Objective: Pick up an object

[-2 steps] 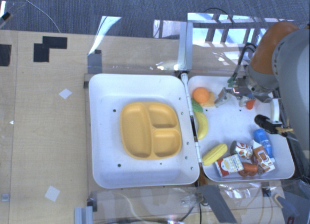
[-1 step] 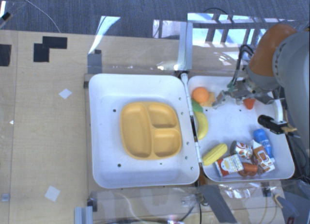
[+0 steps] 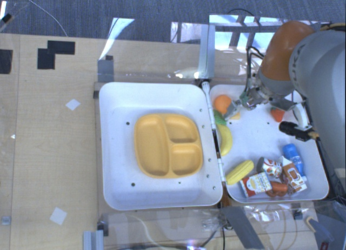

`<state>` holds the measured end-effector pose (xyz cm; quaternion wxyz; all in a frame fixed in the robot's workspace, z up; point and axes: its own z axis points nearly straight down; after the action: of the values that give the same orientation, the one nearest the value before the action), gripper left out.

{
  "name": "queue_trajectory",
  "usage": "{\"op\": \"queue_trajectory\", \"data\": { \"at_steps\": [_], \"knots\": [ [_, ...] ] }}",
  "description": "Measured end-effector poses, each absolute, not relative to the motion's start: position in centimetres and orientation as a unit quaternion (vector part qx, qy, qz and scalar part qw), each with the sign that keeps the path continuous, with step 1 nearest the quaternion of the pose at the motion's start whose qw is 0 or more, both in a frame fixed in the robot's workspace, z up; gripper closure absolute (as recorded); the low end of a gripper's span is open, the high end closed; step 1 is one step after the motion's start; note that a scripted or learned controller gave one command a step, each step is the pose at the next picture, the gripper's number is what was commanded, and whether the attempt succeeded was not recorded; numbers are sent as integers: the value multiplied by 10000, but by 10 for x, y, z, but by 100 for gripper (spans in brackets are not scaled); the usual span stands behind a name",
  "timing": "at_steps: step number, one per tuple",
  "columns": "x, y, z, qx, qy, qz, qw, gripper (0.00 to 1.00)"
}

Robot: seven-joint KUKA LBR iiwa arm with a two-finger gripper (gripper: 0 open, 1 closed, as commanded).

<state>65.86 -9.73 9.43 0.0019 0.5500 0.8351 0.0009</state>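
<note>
The right bin [image 3: 254, 138] holds several items. An orange [image 3: 221, 104] lies at its upper left corner, with a green piece [image 3: 219, 118] and a banana [image 3: 226, 139] just below it along the left wall. A yellow corn cob [image 3: 239, 171] lies nearer the front. My gripper [image 3: 242, 103] hangs low over the bin's upper left, just right of the orange and very close to it. The wrist hides its tips. I see nothing held.
The left bin [image 3: 116, 135] carries a yellow divided plate [image 3: 167, 145]. At the right bin's front right lie a blue bottle [image 3: 291, 152], snack packets [image 3: 258, 183] and a red item [image 3: 277, 114]. The grey arm [image 3: 319, 70] covers the bin's upper right.
</note>
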Motion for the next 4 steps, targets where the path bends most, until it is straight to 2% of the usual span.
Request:
{"op": "queue_trajectory", "data": {
  "at_steps": [1, 2, 3, 4],
  "knots": [
    [667, -104, 89, 4564, 8897, -50, -48, 0],
    [665, -104, 87, 4150, 9097, -91, -48, 0],
    [669, -98, 97, 4103, 9119, -41, 3, 100],
    [632, -58, 187, 5656, 8246, 25, 35, 100]
  ]
}}
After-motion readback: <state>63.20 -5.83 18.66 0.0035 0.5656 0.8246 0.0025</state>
